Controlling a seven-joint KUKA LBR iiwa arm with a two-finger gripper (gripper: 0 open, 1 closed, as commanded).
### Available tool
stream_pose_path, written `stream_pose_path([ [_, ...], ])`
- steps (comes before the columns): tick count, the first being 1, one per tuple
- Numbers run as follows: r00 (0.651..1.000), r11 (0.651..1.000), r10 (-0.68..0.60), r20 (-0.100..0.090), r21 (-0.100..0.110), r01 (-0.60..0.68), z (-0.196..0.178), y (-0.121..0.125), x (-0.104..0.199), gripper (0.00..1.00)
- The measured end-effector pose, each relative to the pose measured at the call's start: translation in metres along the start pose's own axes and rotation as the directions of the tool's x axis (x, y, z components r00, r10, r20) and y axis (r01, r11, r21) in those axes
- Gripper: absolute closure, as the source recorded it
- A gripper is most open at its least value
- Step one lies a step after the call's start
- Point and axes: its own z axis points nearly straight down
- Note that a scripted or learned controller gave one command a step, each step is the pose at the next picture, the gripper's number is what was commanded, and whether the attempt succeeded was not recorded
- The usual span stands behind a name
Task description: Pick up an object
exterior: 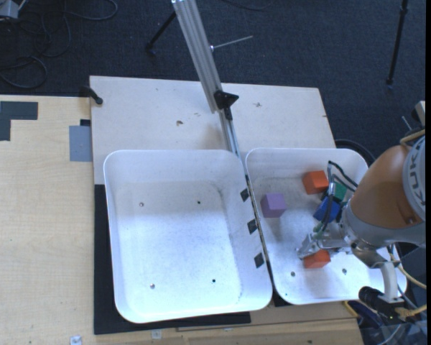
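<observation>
The right bin (pixel 348 284) holds several small objects. An orange block (pixel 316 182) lies near its far side, and a purple cube (pixel 273 204) sits left of the middle. A blue piece (pixel 326 209) and a green piece (pixel 337 191) lie close against the arm's wrist. My gripper (pixel 313 249) is low in the bin's near right part, reaching in from the right. A small red block (pixel 317 259) lies right at the gripper's tip, partly covered by it. Whether the gripper touches or holds the block is not clear.
The left bin (pixel 129 192) stands beside the right one, with a shared divider carrying black clips (pixel 252 226). A slanted metal rail (pixel 201 49) rises behind the bins. The arm's orange band (pixel 384 192) hangs over the right bin's right rim.
</observation>
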Motion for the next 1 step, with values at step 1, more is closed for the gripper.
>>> stream_pose_path([
  [1, 1.000, 1.000, -0.013, -0.004, -0.001, 0.013, -0.0921, 0.0005, 0.0921, 1.00],
])
